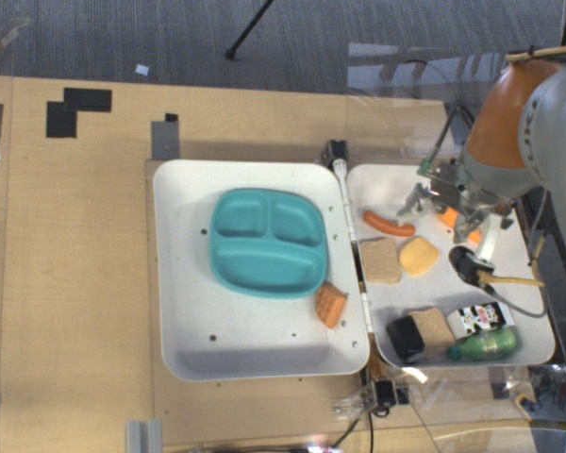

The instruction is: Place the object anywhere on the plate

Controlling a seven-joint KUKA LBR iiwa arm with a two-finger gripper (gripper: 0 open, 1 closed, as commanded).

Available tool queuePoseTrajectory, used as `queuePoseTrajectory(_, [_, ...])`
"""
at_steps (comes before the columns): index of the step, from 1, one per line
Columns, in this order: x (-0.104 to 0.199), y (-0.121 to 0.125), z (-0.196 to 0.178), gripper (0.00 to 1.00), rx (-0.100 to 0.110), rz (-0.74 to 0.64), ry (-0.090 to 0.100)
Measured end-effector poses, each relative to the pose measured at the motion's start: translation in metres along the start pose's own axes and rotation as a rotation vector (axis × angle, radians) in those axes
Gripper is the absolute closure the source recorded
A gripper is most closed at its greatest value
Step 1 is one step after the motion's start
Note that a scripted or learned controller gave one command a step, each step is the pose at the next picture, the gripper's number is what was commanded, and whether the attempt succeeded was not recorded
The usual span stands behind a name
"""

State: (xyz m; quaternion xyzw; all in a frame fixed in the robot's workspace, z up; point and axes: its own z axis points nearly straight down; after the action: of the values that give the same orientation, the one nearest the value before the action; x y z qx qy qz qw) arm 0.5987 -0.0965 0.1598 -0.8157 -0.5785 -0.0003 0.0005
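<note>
One plate [267, 242], one orange piece [329, 304] share bin [184, 347]; one sausage [389, 223], other bin [377, 182].

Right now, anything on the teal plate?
Nothing: all compartments of the teal plate show bare. The orange wedge lies off it, by its lower-right corner. Whatever is under the plate is covered.

The plate [267, 242] is teal and sits in a white bin [174, 281] on the pale tan desk [66, 300], which bears a black patch [75, 109]. An orange-brown ridged piece [329, 304] lies by it. The other white bin [382, 189] holds a red-orange sausage [389, 223], a tan bread slice [381, 260], a yellow lump [419, 256], a black block [405, 337], a green bottle [484, 345] and a black-and-white carton [478, 318]. The arm [547, 111] is grey with an orange band.
</note>
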Motion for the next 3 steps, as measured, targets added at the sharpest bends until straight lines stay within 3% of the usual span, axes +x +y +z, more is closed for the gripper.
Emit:
queuePoseTrajectory(1, [0.0015, 0.0030, -0.0141, 1.00, -0.010, -0.009, 0.002])
queuePoseTrajectory(2, [0.0014, 0.0028, -0.0137, 0.00, -0.010, -0.010, 0.001])
queuePoseTrajectory(3, [0.0014, 0.0028, -0.0137, 0.00, -0.010, -0.010, 0.001])
